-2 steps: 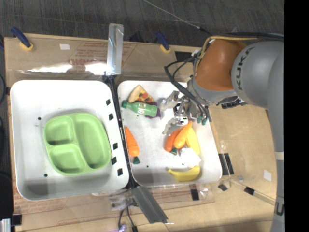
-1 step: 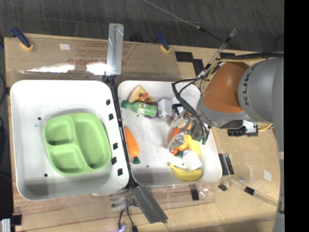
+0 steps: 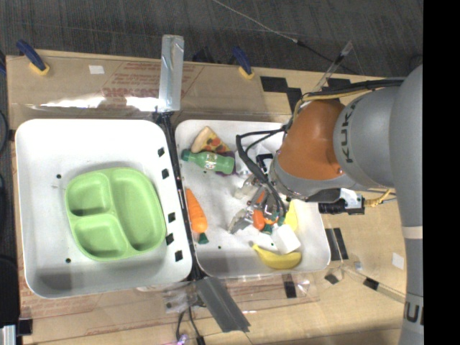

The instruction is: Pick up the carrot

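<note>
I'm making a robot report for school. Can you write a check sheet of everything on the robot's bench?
Surface: two white bins side by side, left bin and right bin, on a cardboard-covered bench.
Job's things: carrot lies along the right bin's left wall, not held.
Clutter: green divided plate in the left bin; in the right bin a green bottle, pizza slice, banana and a small white block.
Grippers: gripper is down in the right bin, to the right of the carrot; finger state unclear.
Cables: black cables loop beside the wrist.
Surroundings: blue clamps on the bench's far edge; dark floor beyond.
</note>
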`<move>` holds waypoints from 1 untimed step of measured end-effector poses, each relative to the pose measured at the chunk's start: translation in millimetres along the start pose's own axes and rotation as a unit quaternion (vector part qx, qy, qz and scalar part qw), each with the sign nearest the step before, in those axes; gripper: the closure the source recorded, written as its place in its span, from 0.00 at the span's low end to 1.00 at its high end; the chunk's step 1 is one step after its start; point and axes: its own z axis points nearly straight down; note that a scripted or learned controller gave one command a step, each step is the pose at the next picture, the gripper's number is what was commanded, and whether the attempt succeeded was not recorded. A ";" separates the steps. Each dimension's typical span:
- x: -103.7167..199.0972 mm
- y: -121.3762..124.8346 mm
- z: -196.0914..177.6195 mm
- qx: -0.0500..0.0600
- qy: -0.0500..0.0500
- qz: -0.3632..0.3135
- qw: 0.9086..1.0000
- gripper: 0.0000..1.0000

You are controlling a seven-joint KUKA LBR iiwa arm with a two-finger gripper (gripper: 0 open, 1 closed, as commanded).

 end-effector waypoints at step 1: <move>-0.8 0.6 -10.1 0.000 -0.001 -0.004 1.000 1.00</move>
